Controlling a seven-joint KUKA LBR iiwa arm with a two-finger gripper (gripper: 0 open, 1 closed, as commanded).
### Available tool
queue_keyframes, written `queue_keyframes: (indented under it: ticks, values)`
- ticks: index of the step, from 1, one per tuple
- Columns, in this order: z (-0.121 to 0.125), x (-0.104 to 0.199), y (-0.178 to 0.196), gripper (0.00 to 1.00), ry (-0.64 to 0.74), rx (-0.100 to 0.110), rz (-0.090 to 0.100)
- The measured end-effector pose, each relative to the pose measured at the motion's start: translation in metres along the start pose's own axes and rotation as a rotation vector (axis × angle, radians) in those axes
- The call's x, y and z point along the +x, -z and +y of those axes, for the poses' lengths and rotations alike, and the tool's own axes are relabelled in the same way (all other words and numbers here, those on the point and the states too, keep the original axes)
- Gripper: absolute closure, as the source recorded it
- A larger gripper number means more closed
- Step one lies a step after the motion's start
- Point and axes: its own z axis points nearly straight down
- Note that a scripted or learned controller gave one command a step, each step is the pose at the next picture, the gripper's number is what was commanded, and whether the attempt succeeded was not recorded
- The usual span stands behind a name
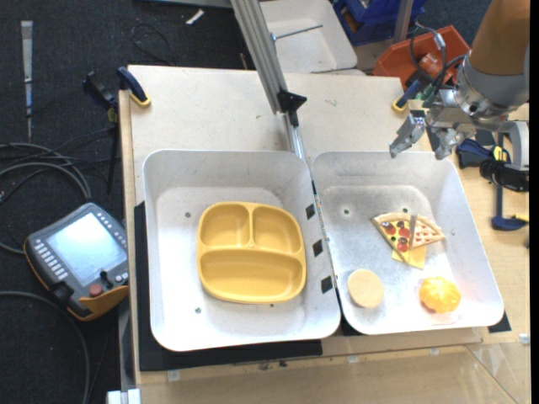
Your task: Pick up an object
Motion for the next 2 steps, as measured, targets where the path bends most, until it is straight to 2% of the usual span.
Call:
queue_keyframes:
  ticks: [1, 2]
  values:
    - [0.0, 0.0, 0.0, 0.0, 0.0, 0.0, 0.0]
    - [0.001, 0.002, -0.043, 0.0, -0.001, 0.003, 0.0]
